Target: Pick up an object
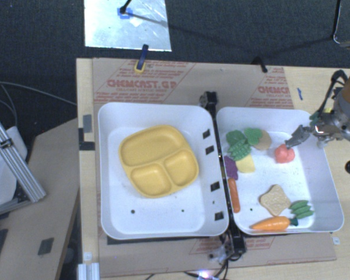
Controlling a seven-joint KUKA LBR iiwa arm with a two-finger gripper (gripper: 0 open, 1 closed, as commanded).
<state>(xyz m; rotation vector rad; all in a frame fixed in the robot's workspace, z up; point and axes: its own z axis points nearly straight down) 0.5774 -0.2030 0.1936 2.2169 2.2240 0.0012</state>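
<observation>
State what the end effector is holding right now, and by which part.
It cannot be told. The end effector sits just above the red tomato toy in the right bin, but the view doesn't show the toy between its fingers.

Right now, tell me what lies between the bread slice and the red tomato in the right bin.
Nothing: in the camera view, bare white bin floor separates the bread slice from the red tomato.
</observation>
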